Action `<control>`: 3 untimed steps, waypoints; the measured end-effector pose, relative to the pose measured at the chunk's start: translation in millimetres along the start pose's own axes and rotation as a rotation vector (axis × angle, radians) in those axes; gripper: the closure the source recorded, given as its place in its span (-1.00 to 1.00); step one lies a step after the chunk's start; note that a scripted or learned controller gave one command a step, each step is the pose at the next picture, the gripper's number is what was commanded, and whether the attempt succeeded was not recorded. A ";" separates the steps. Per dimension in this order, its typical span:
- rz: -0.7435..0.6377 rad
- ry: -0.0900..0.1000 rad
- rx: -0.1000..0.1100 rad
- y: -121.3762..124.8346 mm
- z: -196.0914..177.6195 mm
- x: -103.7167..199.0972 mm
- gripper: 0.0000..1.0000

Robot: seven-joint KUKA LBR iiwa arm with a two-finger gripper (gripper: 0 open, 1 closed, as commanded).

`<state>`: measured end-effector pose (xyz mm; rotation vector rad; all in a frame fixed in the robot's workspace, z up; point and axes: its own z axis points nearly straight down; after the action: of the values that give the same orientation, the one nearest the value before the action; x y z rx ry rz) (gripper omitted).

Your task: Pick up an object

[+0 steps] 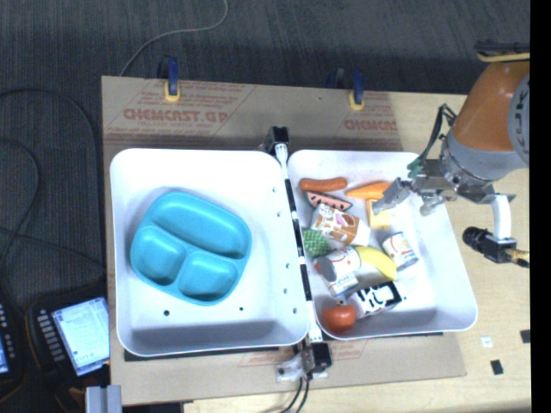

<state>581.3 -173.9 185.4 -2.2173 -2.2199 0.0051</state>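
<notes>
Glossy blue plastic tray (190,246) lies in smooth white bin (129,256).

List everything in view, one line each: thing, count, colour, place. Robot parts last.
Bins: 2, white, side by side on the bench.
Divided tray: 1, blue, left bin.
Sausage: 1, orange-red, right bin, far side.
Carrot: 1, orange, right bin, beside the claw.
Banana: 1, yellow, right bin, middle.
Tomato: 1, red, right bin, near corner.
Clamps: 2, blue and yellow, board's far edge.
Arm: 1, grey and orange, right.
Claw: 1, grey, over right bin.
</notes>
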 end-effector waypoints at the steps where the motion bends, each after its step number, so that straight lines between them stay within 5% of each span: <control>1: 0.002 -0.003 -0.020 1.6 67.3 20.6 -1.00; 2: 0.000 -0.001 -0.009 0.2 60.9 20.8 1.00; 3: 0.000 -0.001 -0.009 0.1 61.0 20.8 -1.00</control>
<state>581.0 -153.1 124.4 -2.2222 -2.2250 -0.0042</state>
